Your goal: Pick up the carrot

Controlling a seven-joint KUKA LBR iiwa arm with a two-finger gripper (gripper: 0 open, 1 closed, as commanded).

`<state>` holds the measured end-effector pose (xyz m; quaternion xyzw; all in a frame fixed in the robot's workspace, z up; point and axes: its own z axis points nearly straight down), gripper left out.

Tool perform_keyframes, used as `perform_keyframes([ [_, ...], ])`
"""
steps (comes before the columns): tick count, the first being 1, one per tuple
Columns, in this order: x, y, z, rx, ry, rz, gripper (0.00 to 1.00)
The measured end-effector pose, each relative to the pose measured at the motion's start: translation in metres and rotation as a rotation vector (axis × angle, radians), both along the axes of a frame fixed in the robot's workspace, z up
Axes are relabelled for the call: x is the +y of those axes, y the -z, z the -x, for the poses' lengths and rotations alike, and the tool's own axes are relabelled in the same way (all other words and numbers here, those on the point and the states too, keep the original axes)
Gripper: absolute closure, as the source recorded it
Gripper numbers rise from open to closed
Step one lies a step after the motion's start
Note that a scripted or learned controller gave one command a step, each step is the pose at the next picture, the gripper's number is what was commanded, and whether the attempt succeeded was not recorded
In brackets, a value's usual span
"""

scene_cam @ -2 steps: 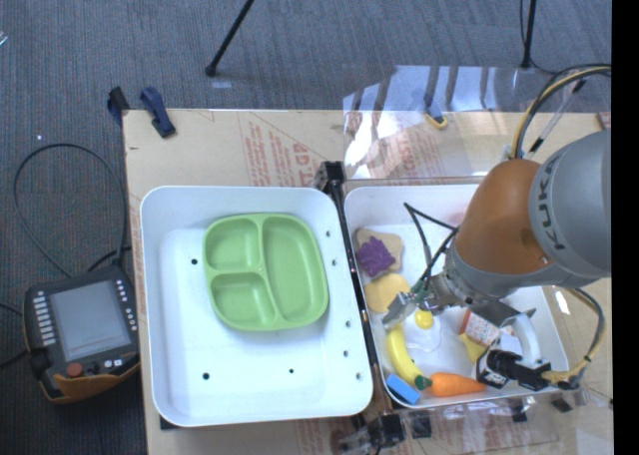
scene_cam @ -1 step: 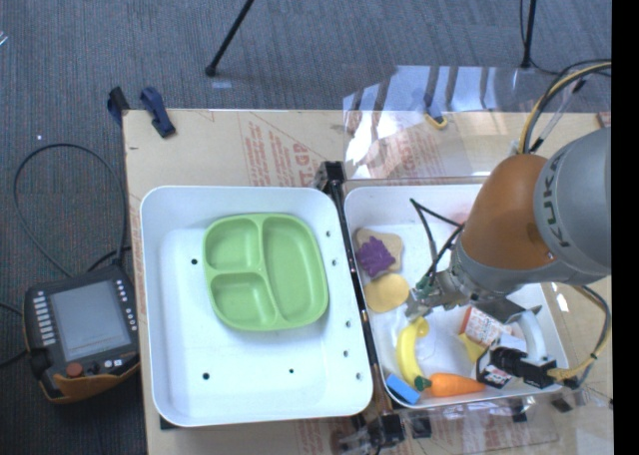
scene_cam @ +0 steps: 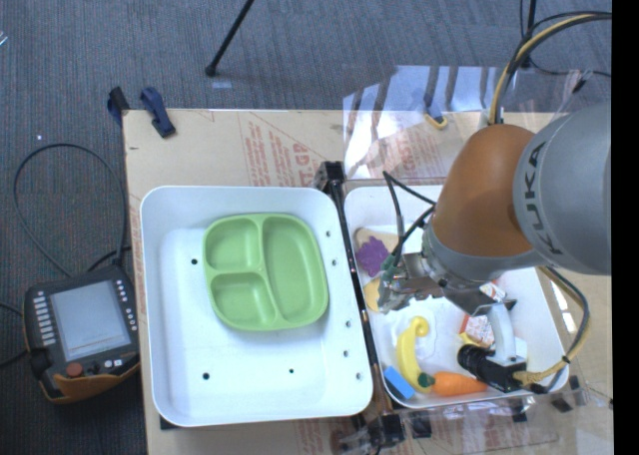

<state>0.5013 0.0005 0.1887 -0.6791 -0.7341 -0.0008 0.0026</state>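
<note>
One banana (scene_cam: 409,346) beside carrot (scene_cam: 459,383), seemingly touching.

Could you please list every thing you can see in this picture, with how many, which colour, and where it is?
white bins: 2, white, side by side on the bench
divided plate: 1, light green, in the left bin
carrot: 1, orange, near front edge of the right bin
banana: 1, yellow, right bin, left of the carrot
grapes: 1 bunch, purple, right bin, near its left wall
block: 1, blue, front left corner of the right bin
teach pendant: 1, dark grey with screen, on the floor left of the bench
clamp: 1, blue, bench's back left corner
arm: 1, grey with orange band, over the right bin
gripper: 1, dark, above the right bin
</note>
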Motion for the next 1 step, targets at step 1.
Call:
perform_keyframes([
  [1,-0.0022,0.0027,0.0017,0.006,0.004,0.002,0.00],
])
